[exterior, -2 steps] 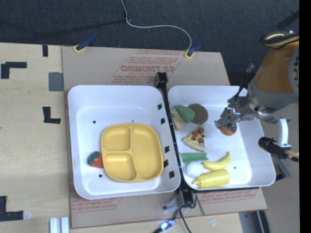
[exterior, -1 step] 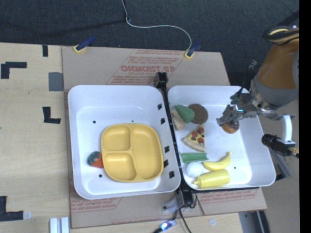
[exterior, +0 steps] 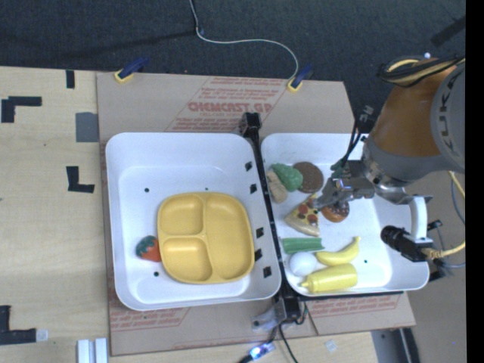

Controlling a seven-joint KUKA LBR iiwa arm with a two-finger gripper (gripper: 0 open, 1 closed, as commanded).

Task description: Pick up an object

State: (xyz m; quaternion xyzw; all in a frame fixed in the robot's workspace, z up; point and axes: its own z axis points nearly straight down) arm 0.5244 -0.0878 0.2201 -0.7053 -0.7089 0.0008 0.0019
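Front of right bin: a yellow bottle [exterior: 331,279] is laid on its side along the front wall, with a white egg [exterior: 302,263] touching its left end and a banana [exterior: 338,252] just behind it.

Right bin [exterior: 393,277]: 1 of 2 white bins; it also holds a green bean pod [exterior: 302,243], a pizza slice [exterior: 304,216], a green leafy piece [exterior: 288,177], a brown round patty [exterior: 308,175] and a small orange-brown item [exterior: 336,212].

Left bin [exterior: 125,165]: a yellow divided plate [exterior: 204,237] is seen at its middle, with a red and green strawberry [exterior: 147,248] tucked against the plate's left edge.

Gripper [exterior: 333,196]: reached in from the right and lowered over the middle of the right bin; it cannot be told whether the fingers are parted or closed, and nothing is seen held.

Task thing: the orange-brown item is judged the likeliest target, being directly below the tool tip, touching or nearly so.

Key relation: the pizza slice lies just left of the tool, its long axis running diagonally toward the bin's front left; the patty lies behind and to the left.

Next move: a short straight descent is judged enough.

Risk: the crowding of pizza slice and orange-brown item may cause a nudge instead of a hold.
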